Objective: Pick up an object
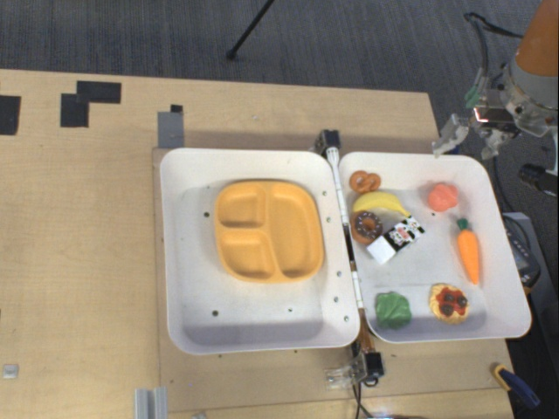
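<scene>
The claw (470, 136) hangs open and empty above the right bin's (502, 234) far corner. Below, we see a carrot (470, 251) and banana (382, 203).

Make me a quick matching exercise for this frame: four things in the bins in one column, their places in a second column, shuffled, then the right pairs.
Things:
1. yellow divided plate
2. carrot
3. pretzel
4. green toy

Places:
A. right bin, along its right side
B. right bin, near its bottom left corner
C. left bin, in its middle
D. right bin, near its top left corner

Pairs: 1-C, 2-A, 3-D, 4-B
</scene>
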